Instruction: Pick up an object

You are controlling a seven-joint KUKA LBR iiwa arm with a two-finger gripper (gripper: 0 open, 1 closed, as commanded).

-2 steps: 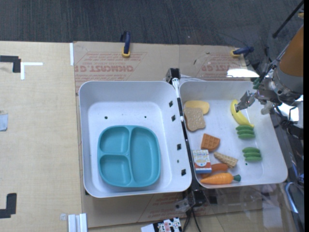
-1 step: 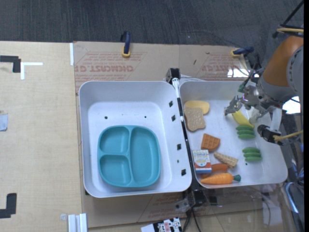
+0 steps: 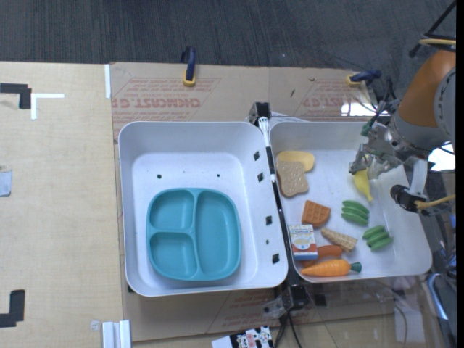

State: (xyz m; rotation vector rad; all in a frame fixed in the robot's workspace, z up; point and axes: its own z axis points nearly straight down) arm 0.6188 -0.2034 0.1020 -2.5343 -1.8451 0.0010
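At the right bin's (image 3: 406,263) 6 o'clock edge lies a carrot (image 3: 328,268), open floor at its centre, and at 2 o'clock the tool (image 3: 368,167) hangs over a banana (image 3: 362,185) near the rim, its spread hidden.

We read red print on the cardboard sheet (image 3: 217,93) behind the bins, upper middle of the frame; it is upside down, roughly "CHEMCAST GP". The same red print on the upper right is illegible. The small carton (image 3: 303,242) at lower right has a label too small to read.
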